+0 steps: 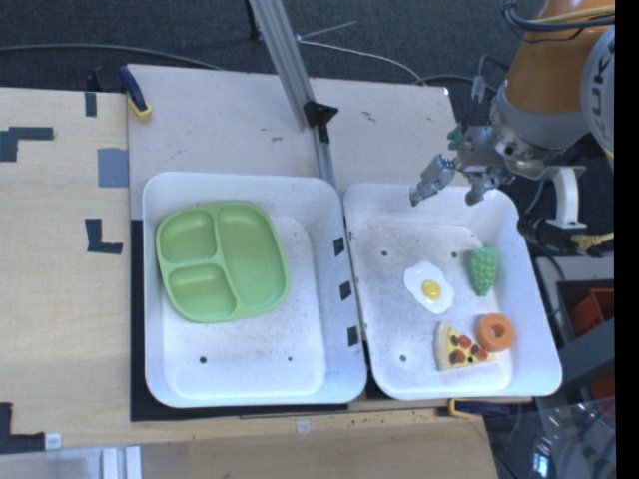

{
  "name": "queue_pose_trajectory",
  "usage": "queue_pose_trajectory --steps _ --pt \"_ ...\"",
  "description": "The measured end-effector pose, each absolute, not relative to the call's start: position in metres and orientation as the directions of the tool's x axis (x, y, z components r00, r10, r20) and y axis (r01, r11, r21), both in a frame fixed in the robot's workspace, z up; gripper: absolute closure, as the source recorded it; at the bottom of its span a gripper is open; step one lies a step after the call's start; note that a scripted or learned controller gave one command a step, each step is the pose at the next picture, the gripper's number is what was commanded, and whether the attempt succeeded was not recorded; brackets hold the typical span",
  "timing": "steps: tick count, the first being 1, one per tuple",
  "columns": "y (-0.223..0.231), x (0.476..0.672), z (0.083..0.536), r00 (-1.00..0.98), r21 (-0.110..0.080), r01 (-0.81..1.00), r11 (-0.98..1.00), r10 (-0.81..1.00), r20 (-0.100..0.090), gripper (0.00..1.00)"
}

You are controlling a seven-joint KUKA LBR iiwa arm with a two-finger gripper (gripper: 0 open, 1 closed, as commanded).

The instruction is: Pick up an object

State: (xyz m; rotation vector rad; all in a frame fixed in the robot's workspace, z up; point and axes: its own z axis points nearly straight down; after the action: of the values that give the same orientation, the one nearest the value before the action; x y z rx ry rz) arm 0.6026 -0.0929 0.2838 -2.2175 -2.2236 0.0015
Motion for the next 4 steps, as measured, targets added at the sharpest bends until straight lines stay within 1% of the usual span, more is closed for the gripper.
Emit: queue_pose_trajectory --steps 1,2,3,4 --pt "-0.093 0.603 0.284 -0.003 -0.001 1.0 0.003 1.0 0.0 0.0" --pt "-0.086 0.601 0.238 -0.001 -0.006 1.0 0.001 1.0 -0.001 0.0" --pt "-0.085 0.591 0.189 -0.001 -0.007 1.0 0.001 1.0 -0.001 0.0" --pt "-0.095 0.586 0.137 0.0 -0.008 1.0 0.0 1.0 -0.001 0.0"
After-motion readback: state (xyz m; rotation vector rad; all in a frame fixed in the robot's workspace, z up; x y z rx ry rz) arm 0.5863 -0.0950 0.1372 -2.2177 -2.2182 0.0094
